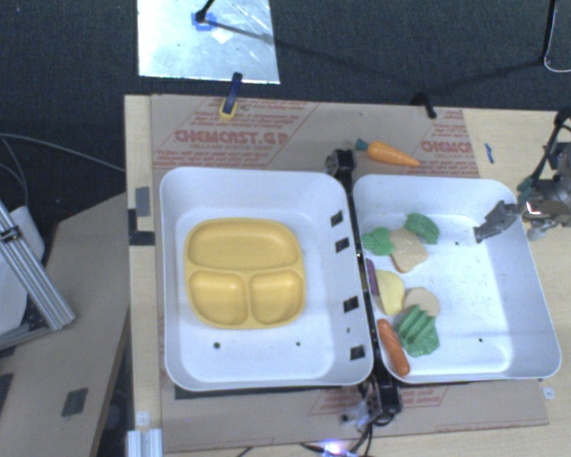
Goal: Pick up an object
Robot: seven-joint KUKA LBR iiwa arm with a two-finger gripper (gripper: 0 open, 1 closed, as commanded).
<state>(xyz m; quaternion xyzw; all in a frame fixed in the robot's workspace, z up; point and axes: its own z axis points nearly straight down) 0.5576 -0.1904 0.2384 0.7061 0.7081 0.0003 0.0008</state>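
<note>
The toys [404, 284] lie bunched along the right bin's [514, 293] left wall, loose for picking. The end effector [490, 225] hangs over its upper right, grasping nothing; its spread I cannot tell.

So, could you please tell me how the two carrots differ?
The upper carrot lies on the bench outside the bins, pointing sideways, green top showing. The lower carrot lies inside the right bin, at its left wall, running at a slant beside a green piece. Both are orange.
</note>
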